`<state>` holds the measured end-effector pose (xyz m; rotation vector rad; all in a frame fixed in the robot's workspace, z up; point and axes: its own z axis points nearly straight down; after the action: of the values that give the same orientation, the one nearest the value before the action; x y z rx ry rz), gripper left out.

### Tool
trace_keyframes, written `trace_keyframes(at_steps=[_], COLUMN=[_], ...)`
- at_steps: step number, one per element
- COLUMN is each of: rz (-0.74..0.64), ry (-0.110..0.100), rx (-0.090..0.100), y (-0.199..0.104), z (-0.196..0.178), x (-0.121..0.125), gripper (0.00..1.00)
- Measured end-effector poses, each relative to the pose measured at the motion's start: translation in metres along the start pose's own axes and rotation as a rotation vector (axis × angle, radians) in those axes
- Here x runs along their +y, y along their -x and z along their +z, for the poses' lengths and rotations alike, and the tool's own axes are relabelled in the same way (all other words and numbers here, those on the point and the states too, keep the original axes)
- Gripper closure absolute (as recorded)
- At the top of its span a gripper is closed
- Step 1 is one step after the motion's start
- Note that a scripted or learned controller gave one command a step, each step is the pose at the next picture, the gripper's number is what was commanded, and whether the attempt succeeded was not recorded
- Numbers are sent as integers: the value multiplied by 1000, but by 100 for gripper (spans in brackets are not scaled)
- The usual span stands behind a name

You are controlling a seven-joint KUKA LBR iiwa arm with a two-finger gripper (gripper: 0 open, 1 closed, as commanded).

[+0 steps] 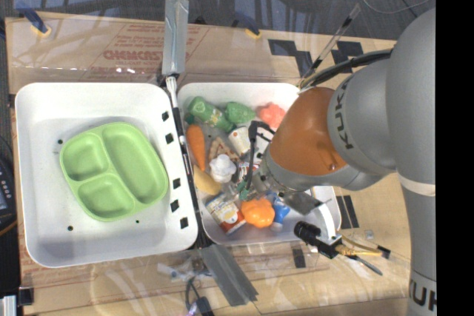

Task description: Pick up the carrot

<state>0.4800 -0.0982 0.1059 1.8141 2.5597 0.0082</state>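
The grey arm (385, 115) with its orange band (307, 137) reaches in from the right and covers much of the right bin (222, 89). The left bin (37, 159) holds a green divided plate (112, 171), well apart from the clutter. The gripper (252, 177) sits low over the middle of the right bin's pile; whether it is parted or closed cannot be told, as the wrist hides it. The carrot (195, 146) lies lengthwise along the right bin's left wall, left of the gripper and not in its grasp. Far of it lie green vegetables (218, 113) and a pink piece (272, 115). An orange fruit (258, 213) rests near the bin's near edge, beside a white bottle (222, 169).
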Motion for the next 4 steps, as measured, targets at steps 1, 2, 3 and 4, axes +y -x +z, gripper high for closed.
trace_keyframes(at_steps=[1,2,3,4], rz=[0,-6,117,116], ry=[-1,0,-6,-8], rx=[0,0,-1,0], y=[0,0,61,61], z=[0,-9,-121,-120], x=[0,1,45,45], gripper=[0,100,100,0])
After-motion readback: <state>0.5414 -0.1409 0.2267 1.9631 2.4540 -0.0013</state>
